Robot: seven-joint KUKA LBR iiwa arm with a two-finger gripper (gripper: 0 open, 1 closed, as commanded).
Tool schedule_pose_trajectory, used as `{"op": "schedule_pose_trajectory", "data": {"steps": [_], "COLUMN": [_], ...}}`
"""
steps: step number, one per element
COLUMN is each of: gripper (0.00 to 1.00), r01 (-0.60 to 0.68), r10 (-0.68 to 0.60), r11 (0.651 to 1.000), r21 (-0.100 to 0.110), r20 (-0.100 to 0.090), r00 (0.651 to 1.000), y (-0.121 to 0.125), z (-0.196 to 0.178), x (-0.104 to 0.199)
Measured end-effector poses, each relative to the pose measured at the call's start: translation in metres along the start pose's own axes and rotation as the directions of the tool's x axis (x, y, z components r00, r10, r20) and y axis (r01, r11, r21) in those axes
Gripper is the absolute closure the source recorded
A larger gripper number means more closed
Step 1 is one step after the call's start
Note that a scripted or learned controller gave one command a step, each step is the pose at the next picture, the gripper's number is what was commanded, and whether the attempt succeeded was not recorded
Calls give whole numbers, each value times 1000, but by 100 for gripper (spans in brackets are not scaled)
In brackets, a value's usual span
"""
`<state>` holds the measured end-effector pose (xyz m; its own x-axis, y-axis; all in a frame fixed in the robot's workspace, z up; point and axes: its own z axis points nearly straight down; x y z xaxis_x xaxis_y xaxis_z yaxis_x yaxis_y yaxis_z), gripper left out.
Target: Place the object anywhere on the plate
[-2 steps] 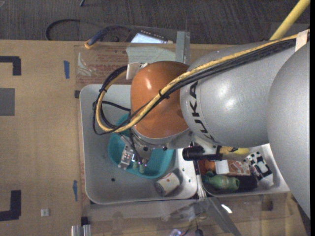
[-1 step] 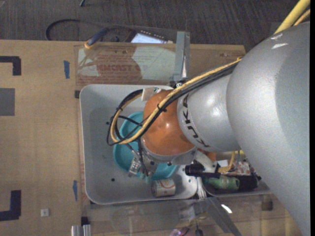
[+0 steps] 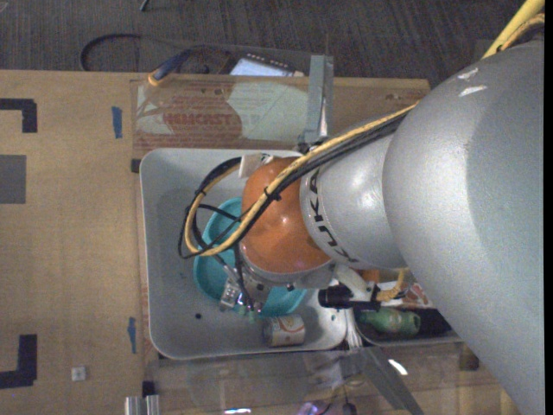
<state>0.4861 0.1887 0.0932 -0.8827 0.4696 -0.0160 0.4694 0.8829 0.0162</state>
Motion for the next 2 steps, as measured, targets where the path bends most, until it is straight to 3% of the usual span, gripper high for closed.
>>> {"op": "schedule_pose_trajectory", "data": {"steps": [1, 2], "gripper": [100, 100], "r01": [-149, -206], "r10": [149, 206], "r11": [989, 979], "r21": [16, 5], "r20": [-12, -10], "r00": [989, 978], "y": [-2, -5], "z": [-40, -23], "x": [5, -7]}}
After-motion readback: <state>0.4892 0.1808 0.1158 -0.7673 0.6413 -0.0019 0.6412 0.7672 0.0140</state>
